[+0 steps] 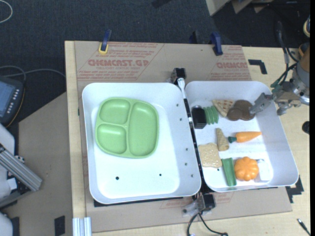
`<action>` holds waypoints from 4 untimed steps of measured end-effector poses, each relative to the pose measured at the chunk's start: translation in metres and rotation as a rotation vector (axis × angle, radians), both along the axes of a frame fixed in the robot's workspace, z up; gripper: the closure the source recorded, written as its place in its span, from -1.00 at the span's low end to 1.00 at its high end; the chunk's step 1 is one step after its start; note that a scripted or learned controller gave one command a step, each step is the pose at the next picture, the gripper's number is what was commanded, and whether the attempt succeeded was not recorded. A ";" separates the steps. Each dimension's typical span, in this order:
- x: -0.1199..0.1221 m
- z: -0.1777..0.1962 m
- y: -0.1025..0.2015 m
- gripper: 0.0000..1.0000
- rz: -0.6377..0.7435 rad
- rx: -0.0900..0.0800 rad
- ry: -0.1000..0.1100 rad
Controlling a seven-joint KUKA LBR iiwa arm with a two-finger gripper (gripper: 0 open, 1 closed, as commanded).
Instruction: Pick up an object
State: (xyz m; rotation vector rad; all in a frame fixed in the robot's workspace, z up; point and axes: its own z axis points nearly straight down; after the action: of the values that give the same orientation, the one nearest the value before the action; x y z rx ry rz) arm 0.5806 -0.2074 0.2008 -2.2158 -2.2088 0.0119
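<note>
The left bin [93,181] holds a green divided plate [127,127] and little else. The right bin [290,167], just beside it, is crowded: a brown round piece [239,110] near the far side, a waffle wedge [222,106] touching its left, a green ridged piece [211,114] and a black block [198,117] further left. Nearer than the brown piece lie a carrot [244,137], a small bread stick [222,139], a cracker [209,155], a green stick [228,171] and an orange pumpkin [246,168]. The hand [260,104] reaches in from the right, its tip touching the brown piece's right edge; whether it is open or closed I cannot tell.
</note>
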 end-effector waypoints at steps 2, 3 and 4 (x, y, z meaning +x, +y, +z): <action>-0.003 -0.053 0.005 -1.00 0.003 -0.001 -0.008; -0.007 -0.116 0.010 -1.00 0.004 -0.001 -0.007; -0.007 -0.116 0.011 -1.00 0.003 -0.002 -0.012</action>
State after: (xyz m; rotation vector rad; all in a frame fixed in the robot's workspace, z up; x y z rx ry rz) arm 0.5735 -0.1969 0.0847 -2.2199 -2.2190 0.0014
